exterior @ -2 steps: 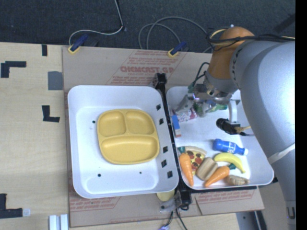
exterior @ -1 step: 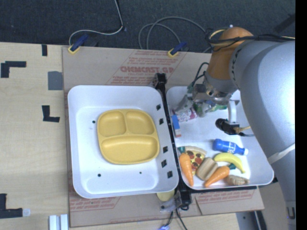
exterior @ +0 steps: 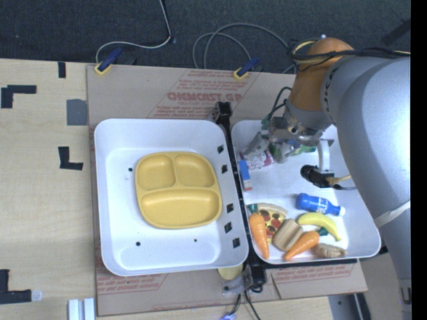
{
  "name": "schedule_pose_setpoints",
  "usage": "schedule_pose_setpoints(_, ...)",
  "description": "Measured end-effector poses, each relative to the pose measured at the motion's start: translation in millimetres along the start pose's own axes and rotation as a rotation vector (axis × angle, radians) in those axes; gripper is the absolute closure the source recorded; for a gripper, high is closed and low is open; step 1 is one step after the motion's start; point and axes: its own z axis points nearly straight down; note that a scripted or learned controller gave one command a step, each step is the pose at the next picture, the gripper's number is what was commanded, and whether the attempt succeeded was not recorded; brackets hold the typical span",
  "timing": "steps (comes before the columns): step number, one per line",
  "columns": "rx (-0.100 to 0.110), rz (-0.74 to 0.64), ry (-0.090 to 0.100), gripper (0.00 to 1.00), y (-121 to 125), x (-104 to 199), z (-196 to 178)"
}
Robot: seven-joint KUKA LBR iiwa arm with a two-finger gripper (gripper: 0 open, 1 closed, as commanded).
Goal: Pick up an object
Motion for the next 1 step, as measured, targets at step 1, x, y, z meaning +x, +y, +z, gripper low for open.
schedule_pose_setpoints(1,0.003,-0.001,0.001,0.00,0.7,-0.2,0.0)
